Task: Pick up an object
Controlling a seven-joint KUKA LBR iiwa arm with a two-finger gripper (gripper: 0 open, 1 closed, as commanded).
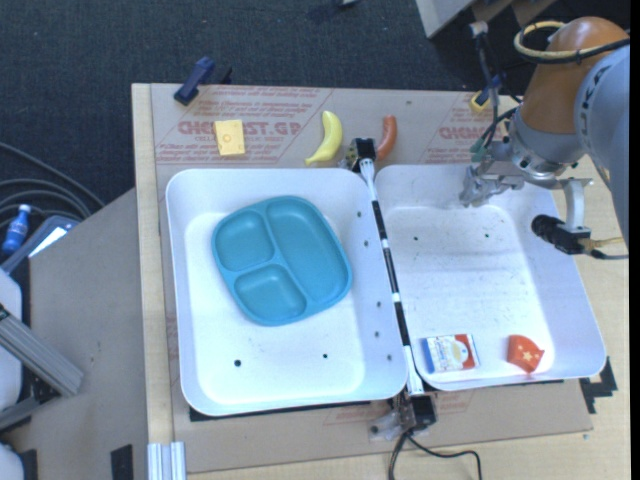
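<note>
My gripper (476,190) hangs over the far end of the right bin (560,268), near its back wall. The grey arm with its orange band comes in from the upper right. A small white box with a red and blue label (448,353) lies at the near edge of the right bin. Beside it on the right sits a small red-orange object (525,352). Both lie well in front of the gripper. Nothing shows between the fingers.
The left bin (195,298) holds a blue divided plate (282,258). Behind the bins on the cardboard lie a yellow banana (326,138), an orange sausage-shaped toy (386,136) and a yellow tag (229,138). A black clip strip (385,258) joins the bins.
</note>
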